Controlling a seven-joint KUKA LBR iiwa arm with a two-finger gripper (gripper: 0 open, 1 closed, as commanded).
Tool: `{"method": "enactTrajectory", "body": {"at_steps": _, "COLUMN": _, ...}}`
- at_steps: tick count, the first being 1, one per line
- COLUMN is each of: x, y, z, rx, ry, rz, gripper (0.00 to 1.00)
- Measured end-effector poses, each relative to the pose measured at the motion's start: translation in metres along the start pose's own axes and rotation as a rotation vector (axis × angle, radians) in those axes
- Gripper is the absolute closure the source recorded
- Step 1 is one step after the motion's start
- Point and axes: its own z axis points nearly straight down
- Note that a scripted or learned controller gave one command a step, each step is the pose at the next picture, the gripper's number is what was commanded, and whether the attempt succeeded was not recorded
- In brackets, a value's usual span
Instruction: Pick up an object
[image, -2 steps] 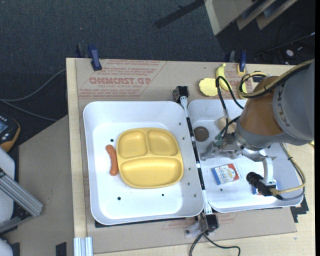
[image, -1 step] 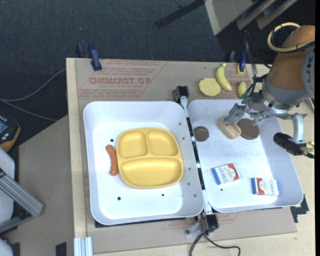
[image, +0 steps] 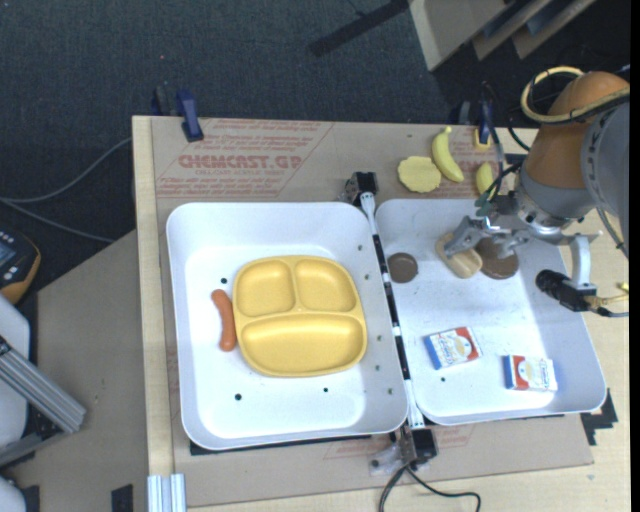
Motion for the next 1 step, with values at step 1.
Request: {"method": "enactTrajectory", "body": {"at_steps": 1, "x": -0.0229, "y": 0.0337, "z": 0.0279, "rx": -0.008, "ry": 0.0, "rz": -0.004, "gripper": 0.0}}
